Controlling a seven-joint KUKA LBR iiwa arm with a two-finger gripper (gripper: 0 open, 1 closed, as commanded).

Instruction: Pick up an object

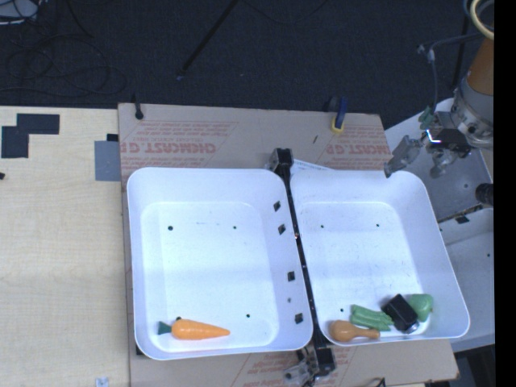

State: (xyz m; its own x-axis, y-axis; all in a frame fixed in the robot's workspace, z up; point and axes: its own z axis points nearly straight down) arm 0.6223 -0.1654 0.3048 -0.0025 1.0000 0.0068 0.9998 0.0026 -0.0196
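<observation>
An orange toy carrot (200,330) with a green top lies in the front left corner of the left bin (149,216). In the front right corner of the right bin (427,216) several items are bunched together: an orange gourd-shaped toy (352,331), a green pod (371,318), a black block (401,312) and a green piece (422,302). My gripper (421,156) hangs above the right bin's far right corner, well away from every item. Its fingers stand apart, open, with nothing between them.
The two white bins sit side by side on a cardboard sheet (242,139), joined by a black divider strip (290,240). A blue-and-yellow clamp (339,115) holds the sheet's far edge. A wooden bench top (56,240) lies to the left.
</observation>
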